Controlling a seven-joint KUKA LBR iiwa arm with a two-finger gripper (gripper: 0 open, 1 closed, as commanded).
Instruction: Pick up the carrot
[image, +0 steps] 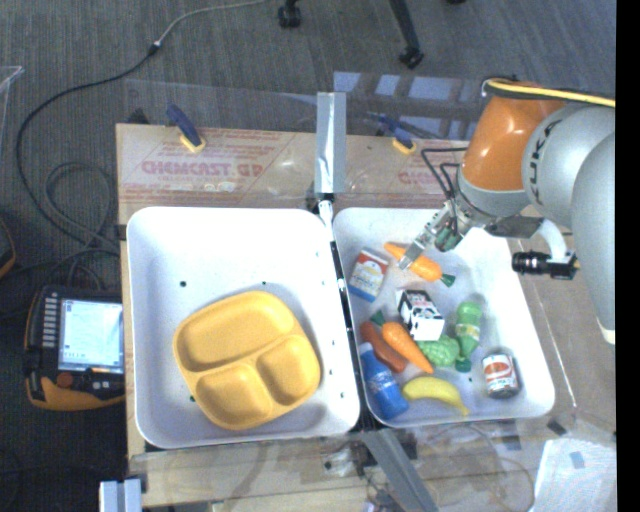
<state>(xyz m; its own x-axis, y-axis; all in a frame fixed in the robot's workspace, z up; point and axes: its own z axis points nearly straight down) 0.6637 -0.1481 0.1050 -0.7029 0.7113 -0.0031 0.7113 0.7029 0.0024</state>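
Observation:
Two carrots lie in the right bin (520, 300). A small orange carrot (424, 267) with a green stub rests near the bin's back, pointing left. A longer carrot (406, 344) lies slanted among other toys in the middle of the bin. My gripper (432, 243) hangs from the orange-banded wrist (505, 145), right over the small carrot's left half and touching or nearly touching it. From this angle the wrist hides how the gripper stands around the carrot.
The right bin also holds a red-and-white carton (367, 273), a black-and-white cube (421, 313), a green bottle (468, 322), a can (500, 373), a banana (436, 391) and a blue bottle (382, 386). A yellow divided plate (248, 357) sits in the left bin (170, 250).

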